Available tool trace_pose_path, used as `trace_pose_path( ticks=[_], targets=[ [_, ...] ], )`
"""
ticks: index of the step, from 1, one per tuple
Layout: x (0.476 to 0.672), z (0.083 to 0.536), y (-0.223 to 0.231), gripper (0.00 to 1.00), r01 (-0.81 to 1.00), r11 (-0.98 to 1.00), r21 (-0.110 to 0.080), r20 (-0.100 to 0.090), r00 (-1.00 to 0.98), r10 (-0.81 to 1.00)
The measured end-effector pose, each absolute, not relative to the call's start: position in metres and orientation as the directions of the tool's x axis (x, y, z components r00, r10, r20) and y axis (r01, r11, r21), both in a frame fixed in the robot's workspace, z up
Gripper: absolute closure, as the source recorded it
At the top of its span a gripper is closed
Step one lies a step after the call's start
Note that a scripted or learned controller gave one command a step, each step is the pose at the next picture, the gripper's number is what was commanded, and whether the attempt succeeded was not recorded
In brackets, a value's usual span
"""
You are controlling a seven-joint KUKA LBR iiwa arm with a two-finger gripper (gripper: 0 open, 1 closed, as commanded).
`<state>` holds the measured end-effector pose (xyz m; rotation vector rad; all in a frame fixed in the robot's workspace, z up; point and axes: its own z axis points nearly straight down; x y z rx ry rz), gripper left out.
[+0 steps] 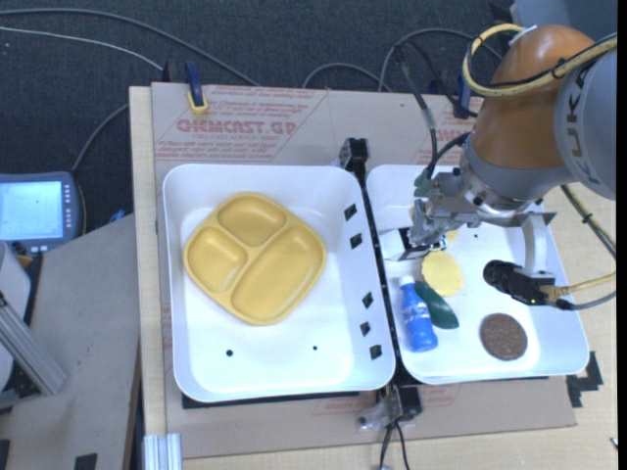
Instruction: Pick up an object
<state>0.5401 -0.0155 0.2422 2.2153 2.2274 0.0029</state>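
- The left bin [186, 262] holds a yellow divided plate [255, 258], lying flat toward its upper left.
- The gripper [428, 235] hangs low over the upper-left part of the right bin [563, 351], just above a round yellow piece [444, 274]; how far it is open cannot be told, and nothing shows in its grasp.
- The arm [529, 96] reaches in from the right, its orange band above the wrist.
- Below the gripper lie a blue bottle [418, 318], a dark green piece [438, 306] touching the bottle, and a brown disc [504, 336] further right.
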Motion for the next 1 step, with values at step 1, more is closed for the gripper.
trace_pose_path(
  ticks=[1],
  targets=[
    [0.5503, 0.2336, 0.0470, 1.00, 1.000, 0.007, 0.001, 0.001, -0.007, 1.000]
  ],
)
